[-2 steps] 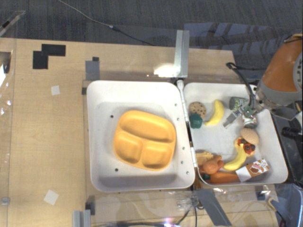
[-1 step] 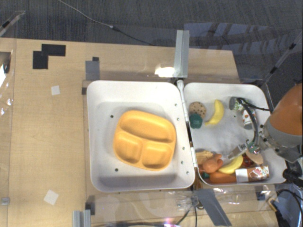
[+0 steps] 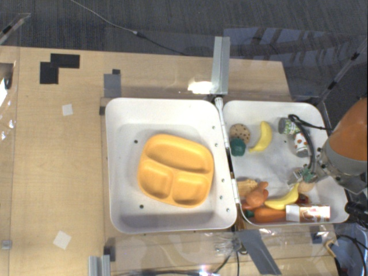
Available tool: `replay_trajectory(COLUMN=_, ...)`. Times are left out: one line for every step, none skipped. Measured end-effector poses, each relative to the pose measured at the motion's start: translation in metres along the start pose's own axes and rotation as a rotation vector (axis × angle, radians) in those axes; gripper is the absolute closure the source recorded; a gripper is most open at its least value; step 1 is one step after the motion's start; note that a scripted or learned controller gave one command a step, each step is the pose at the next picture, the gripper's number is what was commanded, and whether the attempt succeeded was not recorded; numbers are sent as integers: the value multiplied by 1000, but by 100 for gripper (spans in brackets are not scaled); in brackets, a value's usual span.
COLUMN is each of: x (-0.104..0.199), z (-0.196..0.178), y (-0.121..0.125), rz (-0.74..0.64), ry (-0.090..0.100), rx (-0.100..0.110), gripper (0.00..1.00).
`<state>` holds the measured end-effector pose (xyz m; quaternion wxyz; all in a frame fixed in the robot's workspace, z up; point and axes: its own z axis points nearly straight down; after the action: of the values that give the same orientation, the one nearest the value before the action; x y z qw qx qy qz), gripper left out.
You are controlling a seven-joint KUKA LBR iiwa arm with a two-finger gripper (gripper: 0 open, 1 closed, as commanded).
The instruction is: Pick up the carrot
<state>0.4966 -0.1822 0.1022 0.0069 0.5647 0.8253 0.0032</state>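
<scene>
Camera view from above has the carrot (image 3: 265, 214) lying on its side along the near wall of the right bin (image 3: 270, 109), close to that bin's near left corner, its orange body pointing left to right. Just beyond it, touching or nearly so, sits a lumpy orange-brown piece of toy food (image 3: 255, 194), and a banana (image 3: 285, 198) curves across just right of that, its near end over the carrot's right part. A white tube with a red label (image 3: 307, 213) lies flat right of the carrot, end to end with it along the same near wall. Farther back in this bin a second banana (image 3: 263, 137) stands out against the white floor, with a speckled round cookie (image 3: 240, 133) to its left and a small teal object (image 3: 237, 148) just nearer than the cookie. My gripper (image 3: 306, 174) hangs at the right side of this bin, right of the carrot and apart from it, low near the first banana's right tip; whether my fingers are spread or closed I cannot tell, and nothing is visibly between them. My orange band (image 3: 352, 132) fills the right edge above it. Left of the divider, the left bin (image 3: 123, 168) carries a yellow sectioned tray (image 3: 175, 169) at its middle.
</scene>
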Motion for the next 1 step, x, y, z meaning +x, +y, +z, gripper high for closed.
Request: replay_trajectory(x=15, z=-48, y=54, rz=344, ry=4, rx=8, gripper=100)
